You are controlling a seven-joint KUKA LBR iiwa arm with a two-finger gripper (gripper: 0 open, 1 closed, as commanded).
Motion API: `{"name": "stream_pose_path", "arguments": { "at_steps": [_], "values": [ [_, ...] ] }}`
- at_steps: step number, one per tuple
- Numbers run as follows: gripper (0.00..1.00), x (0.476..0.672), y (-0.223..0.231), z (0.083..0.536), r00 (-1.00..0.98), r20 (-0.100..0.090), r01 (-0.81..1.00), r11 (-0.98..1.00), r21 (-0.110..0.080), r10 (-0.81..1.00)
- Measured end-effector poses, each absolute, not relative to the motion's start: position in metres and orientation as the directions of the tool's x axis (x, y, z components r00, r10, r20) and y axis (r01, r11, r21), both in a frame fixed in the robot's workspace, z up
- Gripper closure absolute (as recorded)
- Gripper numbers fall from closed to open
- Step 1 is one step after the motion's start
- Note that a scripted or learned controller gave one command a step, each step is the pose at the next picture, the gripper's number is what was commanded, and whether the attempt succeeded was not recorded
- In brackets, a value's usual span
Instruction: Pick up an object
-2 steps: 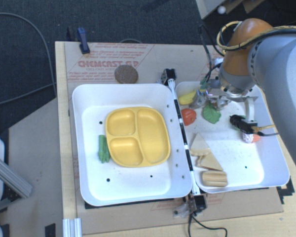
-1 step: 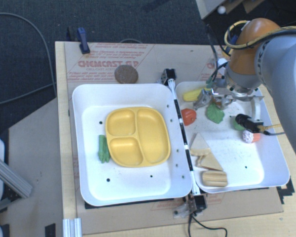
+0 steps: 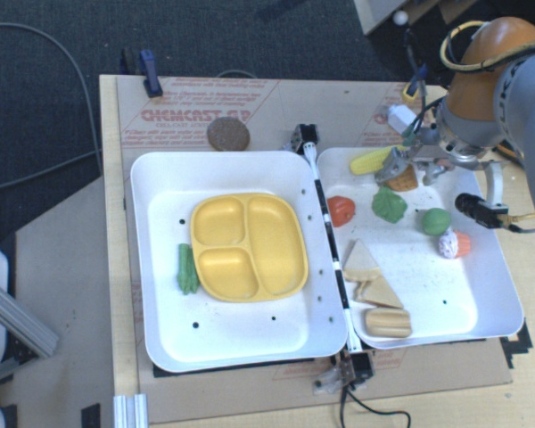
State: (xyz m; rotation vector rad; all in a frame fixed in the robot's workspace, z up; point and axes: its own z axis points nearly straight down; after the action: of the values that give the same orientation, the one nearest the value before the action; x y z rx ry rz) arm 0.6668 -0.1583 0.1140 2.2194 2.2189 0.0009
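Taking the right bin (image 3: pixel 495 297) as the landmark, its near end holds a bread roll (image 3: pixel 387 323) and tan wedges (image 3: pixel 367 271), all touching or nearly so; a grab there could catch two at once or push one against the wall.

Midway up sit a red piece (image 3: pixel 341 209) by the left wall, a green lump (image 3: pixel 390 205), a green ball (image 3: pixel 436 220) and a small pink-and-orange toy (image 3: pixel 452 244) (these last two are close together, so a closing tool could knock one aside).

At the far end the gripper (image 3: pixel 401 169) hangs over a brown item (image 3: pixel 402 181) just beside a yellow piece (image 3: pixel 372 160). Whether it is released or clenched I cannot tell, since its tip is hidden by its own body. The likely risk is that it closes off-centre and nudges the brown item against the yellow one, or lifts with nothing.
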Motion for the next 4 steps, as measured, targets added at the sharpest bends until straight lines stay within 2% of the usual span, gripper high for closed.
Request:
{"name": "stream_pose_path", "arguments": {
  "at_steps": [1,2,3,4],
  "values": [
    [0.00,0.612,-0.174,0.084,0.001,0.000,1.000,-0.001,-0.002,1.000],
    [0.00,0.658,-0.167,0.084,-0.003,0.001,1.000,0.003,-0.028,1.000],
    [1.00,0.658,-0.166,0.094,-0.003,0.003,1.000,0.003,-0.027,1.000],
    [0.00,0.658,-0.166,0.094,-0.003,0.003,1.000,0.003,-0.028,1.000]
  ]
}}
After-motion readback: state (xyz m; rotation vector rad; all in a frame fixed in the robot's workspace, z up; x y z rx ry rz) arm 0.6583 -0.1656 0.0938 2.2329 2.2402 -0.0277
